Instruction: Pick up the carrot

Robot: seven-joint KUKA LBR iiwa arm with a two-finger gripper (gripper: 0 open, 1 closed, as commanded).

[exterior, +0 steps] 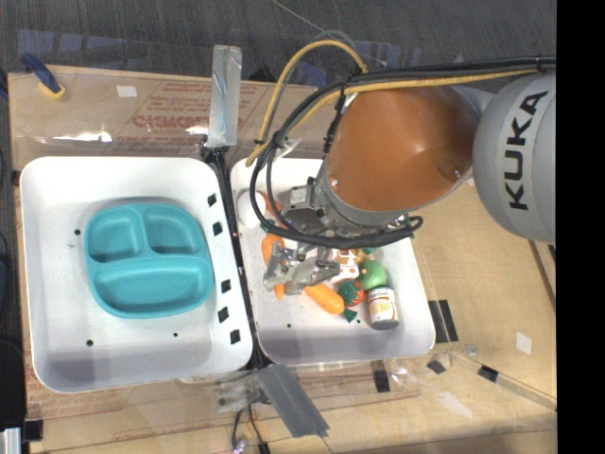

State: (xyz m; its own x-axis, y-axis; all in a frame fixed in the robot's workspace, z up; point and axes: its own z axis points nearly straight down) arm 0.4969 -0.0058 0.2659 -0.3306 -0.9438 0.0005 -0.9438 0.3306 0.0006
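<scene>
Camera view: arm low over right bin (416, 339), tool (301, 270) beside carrot (325, 298), grip indiscernible.

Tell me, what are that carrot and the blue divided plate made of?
The carrot looks like moulded toy plastic: even orange, smooth, slightly glossy, with a green tip. The blue divided plate also seems plastic, matte turquoise with soft rounded ridges. Neither can be confirmed from the camera view alone.

Orange carrot (325, 298) lying tilted on right bin (312, 343) floor, green top lower right
</scene>
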